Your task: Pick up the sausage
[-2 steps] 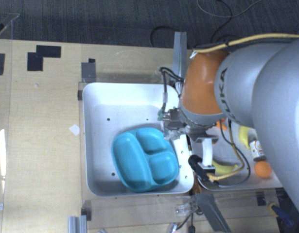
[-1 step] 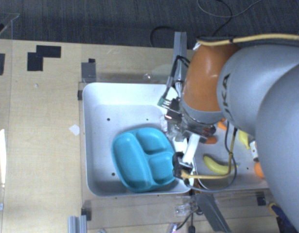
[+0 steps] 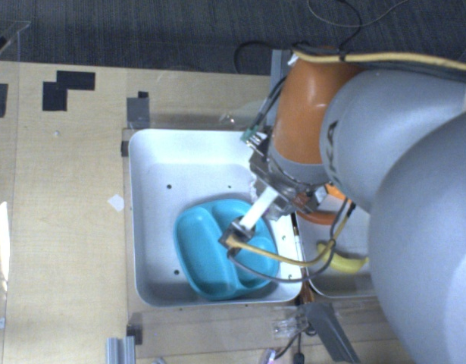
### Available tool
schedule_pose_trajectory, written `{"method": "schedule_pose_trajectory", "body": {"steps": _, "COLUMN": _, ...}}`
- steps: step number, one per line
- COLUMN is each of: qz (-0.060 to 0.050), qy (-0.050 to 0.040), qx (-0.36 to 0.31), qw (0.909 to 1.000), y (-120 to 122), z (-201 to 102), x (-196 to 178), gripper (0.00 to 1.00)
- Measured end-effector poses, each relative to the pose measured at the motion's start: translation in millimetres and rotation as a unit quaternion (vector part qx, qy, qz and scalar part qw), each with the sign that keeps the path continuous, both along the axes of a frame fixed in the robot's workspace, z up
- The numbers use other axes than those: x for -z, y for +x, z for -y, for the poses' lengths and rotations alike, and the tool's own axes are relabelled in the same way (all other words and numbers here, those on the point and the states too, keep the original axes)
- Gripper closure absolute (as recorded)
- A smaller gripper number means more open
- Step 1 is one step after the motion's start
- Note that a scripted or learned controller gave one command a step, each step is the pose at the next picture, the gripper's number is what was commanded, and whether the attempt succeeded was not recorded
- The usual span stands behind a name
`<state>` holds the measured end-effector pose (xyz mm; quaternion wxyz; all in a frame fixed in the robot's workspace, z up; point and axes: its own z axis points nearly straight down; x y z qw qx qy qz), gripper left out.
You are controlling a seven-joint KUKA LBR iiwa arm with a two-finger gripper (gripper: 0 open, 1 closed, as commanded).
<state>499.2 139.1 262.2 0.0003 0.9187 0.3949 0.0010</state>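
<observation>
One gripper (image 3: 304, 202) hung below the arm's orange band (image 3: 308, 112), above the seam between the two bins; whether it was spread or pressed together could not be told. At its 4 o'clock a small orange shape (image 3: 333, 196) peeked out, too hidden to name, so where the sausage lay could not be told. At 5 o'clock a yellow curved thing (image 3: 349, 263) lay in the right bin (image 3: 358, 237). At 8 o'clock a blue two-part dish (image 3: 210, 258) rested in the left bin (image 3: 153, 203), toward its near wall.
</observation>
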Motion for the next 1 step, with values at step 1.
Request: {"method": "schedule_pose_trajectory", "body": {"steps": 1, "qz": -0.001, "qy": 0.0011, "qx": 0.190, "qw": 0.9817, "y": -11.8, "z": -17.3, "x": 36.8, "gripper": 1.00}}
